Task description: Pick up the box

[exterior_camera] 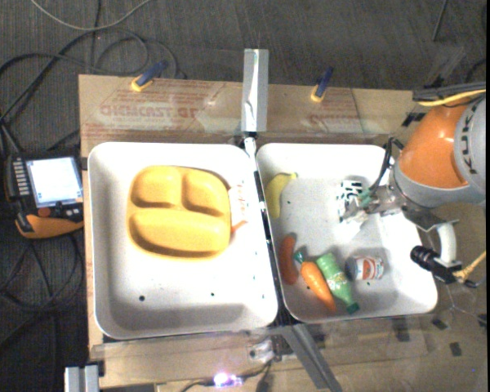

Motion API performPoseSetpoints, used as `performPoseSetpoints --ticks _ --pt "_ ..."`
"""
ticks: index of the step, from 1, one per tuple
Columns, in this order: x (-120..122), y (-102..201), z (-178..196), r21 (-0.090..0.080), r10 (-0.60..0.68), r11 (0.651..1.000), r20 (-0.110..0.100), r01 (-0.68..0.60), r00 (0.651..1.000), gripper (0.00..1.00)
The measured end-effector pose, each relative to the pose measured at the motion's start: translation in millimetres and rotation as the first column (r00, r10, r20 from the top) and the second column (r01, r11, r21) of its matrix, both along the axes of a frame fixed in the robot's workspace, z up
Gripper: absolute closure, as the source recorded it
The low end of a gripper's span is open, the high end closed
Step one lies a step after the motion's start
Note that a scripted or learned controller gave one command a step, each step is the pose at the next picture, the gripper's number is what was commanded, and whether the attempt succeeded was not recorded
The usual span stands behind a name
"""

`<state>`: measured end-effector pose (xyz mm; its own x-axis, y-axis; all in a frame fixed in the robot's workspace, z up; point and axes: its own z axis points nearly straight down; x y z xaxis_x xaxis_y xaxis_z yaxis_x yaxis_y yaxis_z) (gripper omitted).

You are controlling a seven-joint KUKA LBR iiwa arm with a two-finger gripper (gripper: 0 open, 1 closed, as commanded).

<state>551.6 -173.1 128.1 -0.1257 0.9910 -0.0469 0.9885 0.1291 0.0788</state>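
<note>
Hovering over the right bin point(408, 300), the tool point(355, 207) seemingly touches a box point(353, 193).

We count 2 white bins point(106, 300). The left one holds 1 yellow tray point(180, 211). The right one holds 1 banana point(275, 191), 1 carrot point(315, 280), 1 green bottle point(336, 281), 1 can point(366, 268).

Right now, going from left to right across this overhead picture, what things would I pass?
Small screen device → yellow divided tray in the left bin → banana → carrot → green bottle → can → the arm's orange band.
</note>
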Motion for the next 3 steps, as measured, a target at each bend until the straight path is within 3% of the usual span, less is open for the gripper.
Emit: performPoseSetpoints --ticks 1,2,3 --pt "-44.3 -5.6 41.9 0.036 0.228 0.974 -0.086 -0.226 0.97 1.0" --pt "-44.0 -4.8 41.8 0.037 0.229 0.973 -0.085 -0.227 0.97 0.0" --pt "-67.0 -13.2 88.3 0.037 0.268 0.963 -0.084 -0.265 0.96 0.0"
